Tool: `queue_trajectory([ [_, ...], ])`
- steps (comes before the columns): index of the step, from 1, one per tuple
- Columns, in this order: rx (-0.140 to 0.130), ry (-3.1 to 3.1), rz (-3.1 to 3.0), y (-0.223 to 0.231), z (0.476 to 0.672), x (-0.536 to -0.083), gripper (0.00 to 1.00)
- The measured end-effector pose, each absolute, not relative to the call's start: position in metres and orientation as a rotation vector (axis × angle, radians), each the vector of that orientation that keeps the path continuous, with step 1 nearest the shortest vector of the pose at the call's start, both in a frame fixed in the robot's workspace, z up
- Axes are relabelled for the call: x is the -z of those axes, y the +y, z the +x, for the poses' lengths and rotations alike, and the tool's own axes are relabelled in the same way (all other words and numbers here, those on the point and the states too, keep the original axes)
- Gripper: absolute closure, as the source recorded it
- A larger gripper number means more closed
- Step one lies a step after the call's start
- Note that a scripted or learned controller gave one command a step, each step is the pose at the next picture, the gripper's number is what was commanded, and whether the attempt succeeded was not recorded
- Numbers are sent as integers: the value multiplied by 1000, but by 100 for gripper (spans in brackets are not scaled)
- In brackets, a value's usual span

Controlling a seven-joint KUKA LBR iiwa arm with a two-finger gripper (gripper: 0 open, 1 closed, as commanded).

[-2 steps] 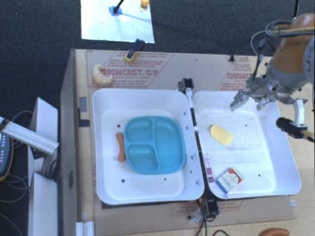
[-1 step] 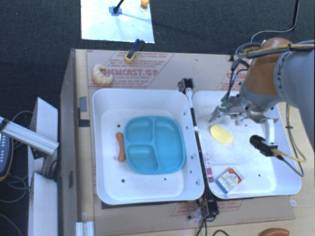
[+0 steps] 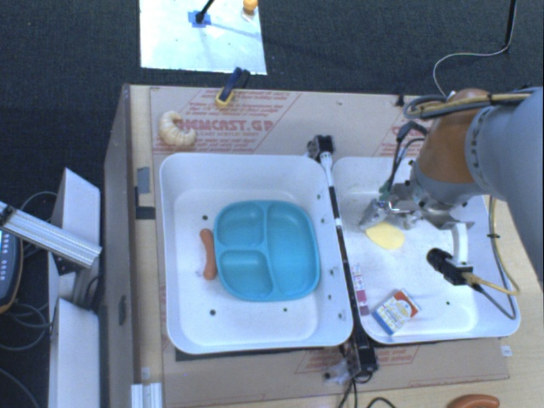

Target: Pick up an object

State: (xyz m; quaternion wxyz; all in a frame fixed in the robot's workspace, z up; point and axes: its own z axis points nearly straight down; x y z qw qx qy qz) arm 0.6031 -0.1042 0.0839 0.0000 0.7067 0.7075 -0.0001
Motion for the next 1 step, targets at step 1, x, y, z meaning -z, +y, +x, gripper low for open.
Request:
queue_trajectory([
  [1,-3,2222,2217,-104,604,-95,100],
])
